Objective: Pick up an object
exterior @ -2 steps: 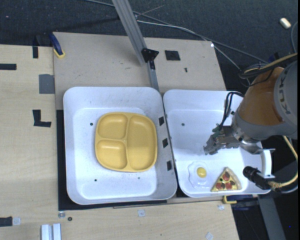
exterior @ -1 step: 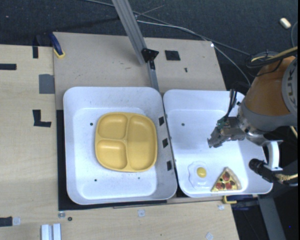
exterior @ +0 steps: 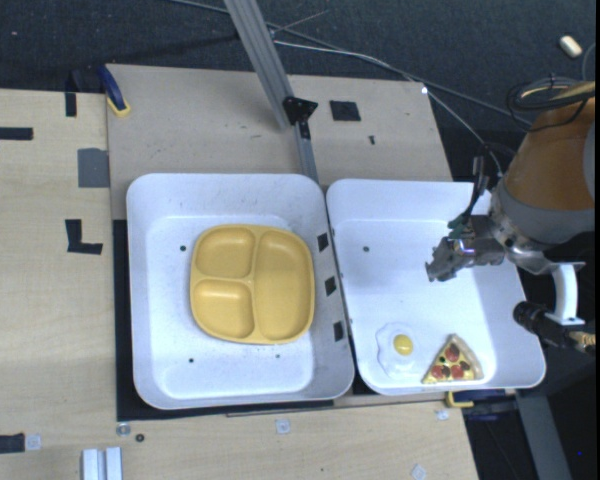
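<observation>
A toy fried egg [exterior: 396,346] lies near the front of the right bin [exterior: 380,218], with a toy pizza slice [exterior: 453,361] just to its right. My gripper [exterior: 446,263] hangs over the right side of that bin, above and behind both toys, apart from them. Nothing shows between its dark fingers. A yellow three-compartment plate [exterior: 251,283] rests in the middle of the left bin [exterior: 160,268].
A grey metal bar [exterior: 270,58] runs from the top of the view down to the seam between the bins. Cables cross the dark floor behind the bench. The arm's orange band [exterior: 550,158] sits at the right edge.
</observation>
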Controlling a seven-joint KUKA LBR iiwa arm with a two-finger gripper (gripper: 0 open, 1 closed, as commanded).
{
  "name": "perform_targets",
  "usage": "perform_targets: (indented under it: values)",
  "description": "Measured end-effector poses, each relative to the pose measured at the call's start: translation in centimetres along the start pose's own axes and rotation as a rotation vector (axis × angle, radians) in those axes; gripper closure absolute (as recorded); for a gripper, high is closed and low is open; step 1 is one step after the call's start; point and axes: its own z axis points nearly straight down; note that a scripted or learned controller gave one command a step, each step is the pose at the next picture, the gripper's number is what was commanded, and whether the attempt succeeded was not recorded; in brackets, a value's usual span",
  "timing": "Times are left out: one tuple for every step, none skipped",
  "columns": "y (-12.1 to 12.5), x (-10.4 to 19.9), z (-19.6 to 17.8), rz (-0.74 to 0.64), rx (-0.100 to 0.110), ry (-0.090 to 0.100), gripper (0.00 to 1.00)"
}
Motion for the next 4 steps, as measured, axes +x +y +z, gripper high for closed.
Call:
perform_targets:
  values:
    - [0.1, 0.0, -5.3, 0.0, -0.001, 0.0, 1.0]
    - [1.0, 5.1, -3.4, -0.003, 0.005, 0.001, 1.0]
    - [3.3, 10.2, -3.2, -0.004, 0.004, 0.001, 1.0]
    - [4.5, 15.0, -1.3, -0.004, 0.007, 0.001, 1.0]
